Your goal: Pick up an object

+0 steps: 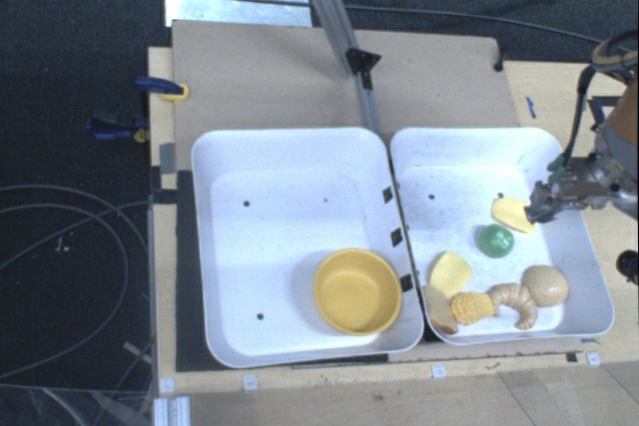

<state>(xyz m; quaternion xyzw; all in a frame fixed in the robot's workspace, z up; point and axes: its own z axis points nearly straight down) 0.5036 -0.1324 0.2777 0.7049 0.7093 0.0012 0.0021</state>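
Observation:
In the right bin [439, 165] lie several toy foods. A pale yellow slice [508, 212] rests by the right wall, with a green ball [494, 239] just below it. Along the front are a yellow wedge [450, 271], a yellow corn cob [470, 306], a tan croissant [516, 301] and a beige bun [545, 283]. My gripper [540, 205] reaches in over the right rim and sits low against the right end of the pale yellow slice. Whether it holds the slice is not clear from this angle.
A yellow bowl [357, 290] stands at the front right of the left bin [250, 165]. A grey pole [334, 15] slants down from the top to the divider between the bins. Blue and yellow clamps [160, 90] grip the bench's left edge.

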